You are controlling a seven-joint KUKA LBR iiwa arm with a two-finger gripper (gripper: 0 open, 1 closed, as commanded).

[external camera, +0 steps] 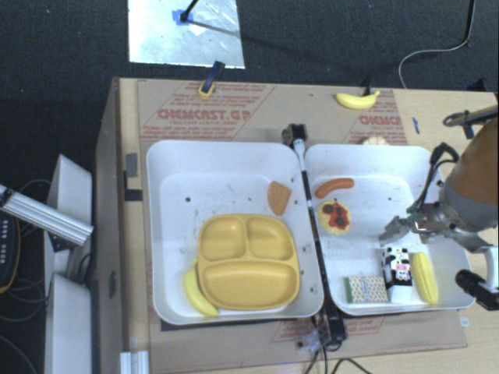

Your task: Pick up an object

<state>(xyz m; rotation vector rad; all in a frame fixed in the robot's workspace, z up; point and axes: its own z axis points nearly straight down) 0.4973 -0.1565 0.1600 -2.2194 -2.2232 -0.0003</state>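
While your arm (472, 185) reaches in over the right bin's (366, 162) right edge, its gripper (409, 228) hangs above the black-and-white carton (398, 266) and corn cob (424, 276) near the front edge; grip unreadable.

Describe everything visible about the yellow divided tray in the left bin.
The yellow divided tray looks like matte plastic, rounded at the corners, with two small compartments at the far side and one wide one nearer the camera. It lies flat, open side up, in the left bin. A banana rests against its near-left edge.
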